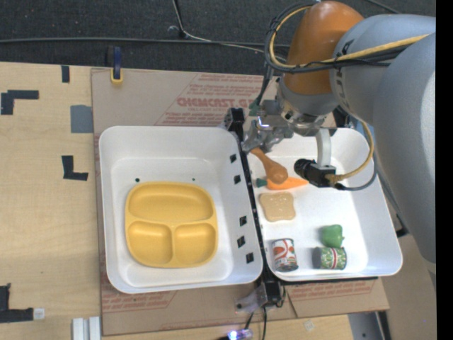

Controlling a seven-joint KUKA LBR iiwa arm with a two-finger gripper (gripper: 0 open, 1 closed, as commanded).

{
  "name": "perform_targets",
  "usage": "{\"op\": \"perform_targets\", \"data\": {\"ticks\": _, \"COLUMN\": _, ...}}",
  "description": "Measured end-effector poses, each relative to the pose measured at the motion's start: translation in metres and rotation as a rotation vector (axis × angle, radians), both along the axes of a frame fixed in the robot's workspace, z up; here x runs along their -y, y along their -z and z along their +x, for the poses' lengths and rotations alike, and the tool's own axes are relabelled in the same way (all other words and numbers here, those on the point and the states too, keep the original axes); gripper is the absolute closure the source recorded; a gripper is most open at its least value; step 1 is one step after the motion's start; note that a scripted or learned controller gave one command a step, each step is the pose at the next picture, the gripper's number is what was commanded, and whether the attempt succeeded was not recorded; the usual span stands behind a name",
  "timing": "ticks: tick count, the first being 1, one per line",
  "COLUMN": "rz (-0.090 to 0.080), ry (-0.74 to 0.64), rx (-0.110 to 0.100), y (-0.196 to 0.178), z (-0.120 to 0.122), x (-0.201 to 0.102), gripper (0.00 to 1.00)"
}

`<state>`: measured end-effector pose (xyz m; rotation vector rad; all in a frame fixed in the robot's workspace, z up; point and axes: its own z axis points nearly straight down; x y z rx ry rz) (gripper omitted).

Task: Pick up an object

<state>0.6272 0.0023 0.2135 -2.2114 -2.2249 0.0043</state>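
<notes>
In the right bin (368, 211), the tool (265, 137) hangs low over the far-left corner, just above a wooden spoon (271, 164) lying beside a carrot (287, 183). Whether it grips anything, I cannot tell. It looks like the grasp step; next comes a clean lift.

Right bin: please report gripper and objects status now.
Gripper low at bin's far-left corner, over wooden spoon. Carrot beside spoon. Nothing seen held.
</notes>
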Motion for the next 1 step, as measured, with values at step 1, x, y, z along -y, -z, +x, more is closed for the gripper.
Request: {"op": "perform_targets", "data": {"ticks": 1, "rz": -0.001, "ry": 0.001, "rx": 0.001, "y": 0.0001, "z": -0.0156, "x": -0.0429, "gripper": 1.00}}
